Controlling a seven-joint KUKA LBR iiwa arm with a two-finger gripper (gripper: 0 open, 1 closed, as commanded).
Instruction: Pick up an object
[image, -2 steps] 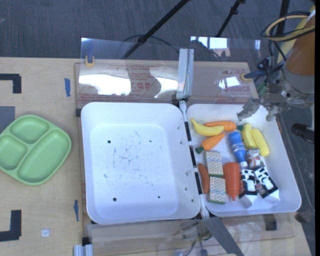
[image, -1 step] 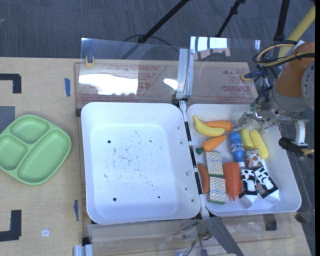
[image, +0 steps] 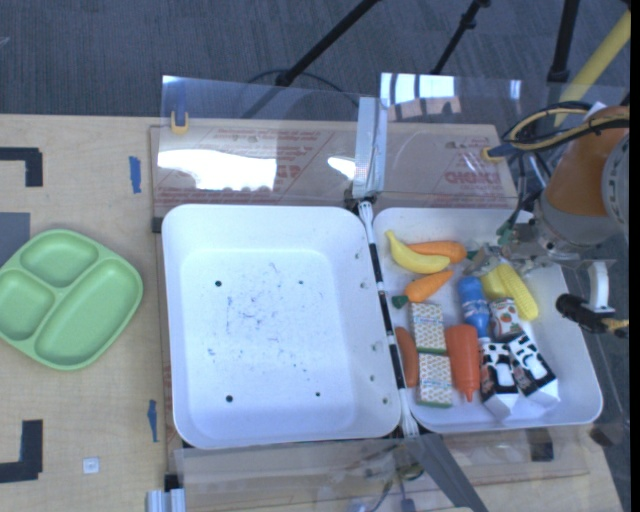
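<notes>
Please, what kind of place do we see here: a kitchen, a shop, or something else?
Most likely a robotics lab test bench, not a kitchen. A grey and orange robot arm reaches over two white bins, toy food such as a banana fills the right bin, and clear screens stand behind.

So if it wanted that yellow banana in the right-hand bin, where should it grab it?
Probably across the middle of the curved yellow plastic banana, coming straight down from above. It lies flat, its body slimmest across the curve. An orange carrot touches its upper side, so the fingers would need to slip between them.
</notes>
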